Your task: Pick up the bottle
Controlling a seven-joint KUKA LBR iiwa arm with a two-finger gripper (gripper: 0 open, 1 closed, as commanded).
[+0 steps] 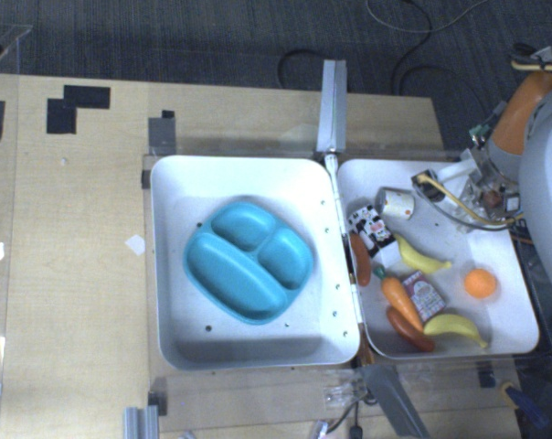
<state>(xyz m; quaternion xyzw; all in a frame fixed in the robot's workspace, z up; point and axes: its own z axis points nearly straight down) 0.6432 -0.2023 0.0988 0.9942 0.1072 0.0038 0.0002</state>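
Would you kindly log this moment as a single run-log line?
arm: over right bin's far right corner | gripper: nothing seen held | bottle: lying in right bin, apart from gripper | left bin: blue tray

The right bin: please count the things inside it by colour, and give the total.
Yellow: 2, the bananas and
Orange: 3, the ball, the carrot, a long piece
Red: 1
Black and white: 1
Silvery: 1, the bottle
Dark packet: 1
Total: 9
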